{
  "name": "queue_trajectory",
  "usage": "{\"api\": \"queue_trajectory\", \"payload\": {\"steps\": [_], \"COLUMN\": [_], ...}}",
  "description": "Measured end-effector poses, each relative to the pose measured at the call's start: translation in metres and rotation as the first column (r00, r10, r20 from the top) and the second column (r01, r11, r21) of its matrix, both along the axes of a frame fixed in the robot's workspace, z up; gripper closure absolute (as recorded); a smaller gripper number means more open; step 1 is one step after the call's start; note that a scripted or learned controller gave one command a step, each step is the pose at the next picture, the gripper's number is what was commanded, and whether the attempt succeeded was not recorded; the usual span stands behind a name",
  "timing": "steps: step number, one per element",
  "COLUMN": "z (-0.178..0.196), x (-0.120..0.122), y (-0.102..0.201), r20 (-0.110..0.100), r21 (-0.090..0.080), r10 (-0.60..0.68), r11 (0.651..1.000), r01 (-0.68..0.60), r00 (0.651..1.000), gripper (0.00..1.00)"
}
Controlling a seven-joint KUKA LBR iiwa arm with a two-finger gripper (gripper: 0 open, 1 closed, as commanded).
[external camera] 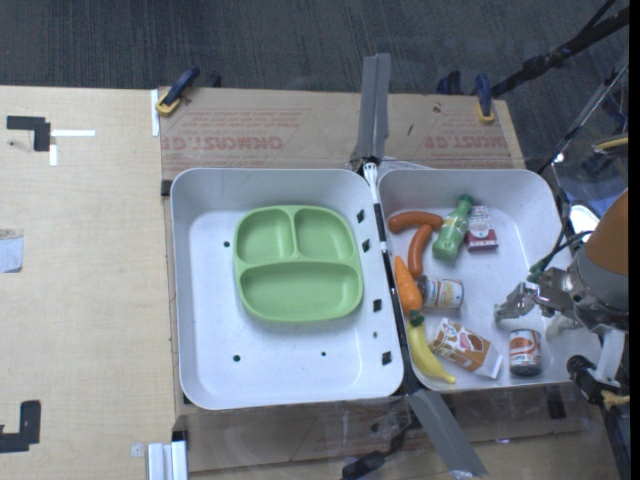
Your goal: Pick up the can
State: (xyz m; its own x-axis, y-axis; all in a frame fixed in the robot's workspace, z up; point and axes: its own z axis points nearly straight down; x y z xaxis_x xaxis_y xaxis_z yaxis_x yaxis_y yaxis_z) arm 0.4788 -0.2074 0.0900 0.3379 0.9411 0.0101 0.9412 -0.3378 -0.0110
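A small can with a red label (524, 352) stands upright near the front right of the right bin (540, 193). A second tin-like container with a yellowish label (441, 293) lies on its side near the bin's middle. My gripper (518, 306) hangs just above and slightly behind the red-labelled can, to the right of the lying container. Nothing shows in its grasp. The arm with its orange band (610, 258) comes in over the bin's right wall.
The right bin also holds two sausages (415, 221), a green bottle (451, 231), a small red-and-white carton (482, 230), a carrot (406, 284), a banana (425, 353) and an orange-and-white pouch (465, 348). A green divided plate (298, 263) lies in the left bin (200, 298).
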Motion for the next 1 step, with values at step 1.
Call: {"api": "queue_trajectory", "payload": {"steps": [1], "z": [0.0057], "x": [-0.0004], "y": [-0.0021], "r20": [-0.003], "r21": [-0.005], "r10": [0.000], "r11": [1.000], "r01": [0.000], "r00": [1.000], "gripper": [1.00]}}
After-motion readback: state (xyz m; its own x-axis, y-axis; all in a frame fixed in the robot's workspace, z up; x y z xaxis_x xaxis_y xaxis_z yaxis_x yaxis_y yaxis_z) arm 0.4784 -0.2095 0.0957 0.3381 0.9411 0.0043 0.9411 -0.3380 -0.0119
